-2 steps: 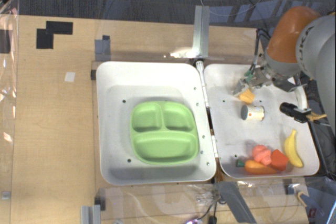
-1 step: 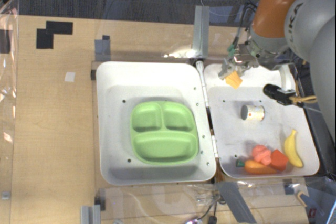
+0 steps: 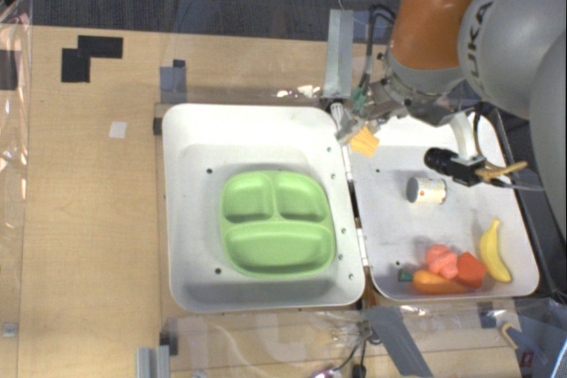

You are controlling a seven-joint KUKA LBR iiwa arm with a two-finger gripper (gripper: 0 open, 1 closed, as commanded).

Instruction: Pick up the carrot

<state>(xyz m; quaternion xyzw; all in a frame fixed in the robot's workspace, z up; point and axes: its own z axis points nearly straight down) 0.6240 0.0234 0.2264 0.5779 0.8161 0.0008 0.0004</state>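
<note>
Clutter hems in the carrot, which lies flat against the near wall of the right bin, its dark green end toward the left bin. We see a pink lumpy piece touching it on the far side and a red piece at its right end. A banana lies just beside the red piece, curving up along the bin's right wall. Farther in, near the middle of the bin floor, a small white cylinder lies on its side, between the carrot and the gripper.

The gripper hangs over the far left corner of the right bin, well apart from the carrot, at the rim the two bins share. A yellow wedge sits right under it, tilted. We cannot tell whether the wedge is gripped or merely beside it, and we cannot tell whether the gripper is open or closed.

In the left bin a green divided plate lies flat in the middle, with two small compartments on the far side and one long one nearer us. On the bench, at far left, we note black angular marks.

As for writing, the grey arm bears dark capitals beside the orange band. We read "UKA"; what stands before those letters we cannot make out.
</note>
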